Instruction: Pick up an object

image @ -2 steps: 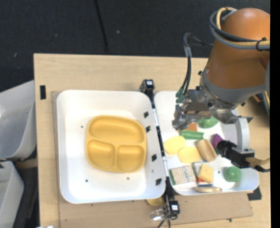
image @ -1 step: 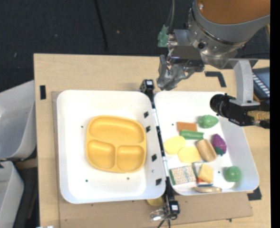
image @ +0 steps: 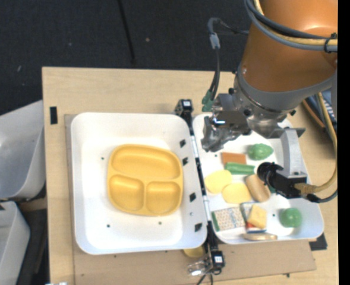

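Observation:
My gripper hangs over the far left corner of the right bin, below the orange wrist. Nothing shows in its grasp. Just to its right lie an orange block, a round green piece and a long green piece. Further forward are two yellow discs, a tan roll, a cheese wedge, a green ball and a speckled cracker.
The left bin holds a yellow divided plate. A flat tan and red piece lies against the right bin's front wall. The rim between the bins runs just left of the gripper.

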Controlling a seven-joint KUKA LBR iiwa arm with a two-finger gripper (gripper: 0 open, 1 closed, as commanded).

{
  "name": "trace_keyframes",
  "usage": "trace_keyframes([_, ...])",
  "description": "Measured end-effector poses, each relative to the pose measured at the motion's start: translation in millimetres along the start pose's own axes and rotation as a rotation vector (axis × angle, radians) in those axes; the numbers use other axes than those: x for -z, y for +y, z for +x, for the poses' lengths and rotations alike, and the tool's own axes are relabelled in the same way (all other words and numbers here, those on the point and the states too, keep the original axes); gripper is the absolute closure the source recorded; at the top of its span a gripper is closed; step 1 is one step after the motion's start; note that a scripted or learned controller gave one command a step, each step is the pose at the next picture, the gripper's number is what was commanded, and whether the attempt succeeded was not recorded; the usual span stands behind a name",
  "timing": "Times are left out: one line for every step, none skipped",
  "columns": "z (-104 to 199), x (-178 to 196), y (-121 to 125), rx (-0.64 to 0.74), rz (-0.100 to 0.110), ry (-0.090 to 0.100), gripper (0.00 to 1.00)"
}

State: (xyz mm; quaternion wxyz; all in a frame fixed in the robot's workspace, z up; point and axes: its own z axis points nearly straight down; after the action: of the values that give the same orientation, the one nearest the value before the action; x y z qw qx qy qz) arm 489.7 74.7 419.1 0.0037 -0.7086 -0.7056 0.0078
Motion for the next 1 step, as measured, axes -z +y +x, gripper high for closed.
trace_keyframes([-78.9,-96.7,1.3,-0.005,-0.002,0.002,1.00])
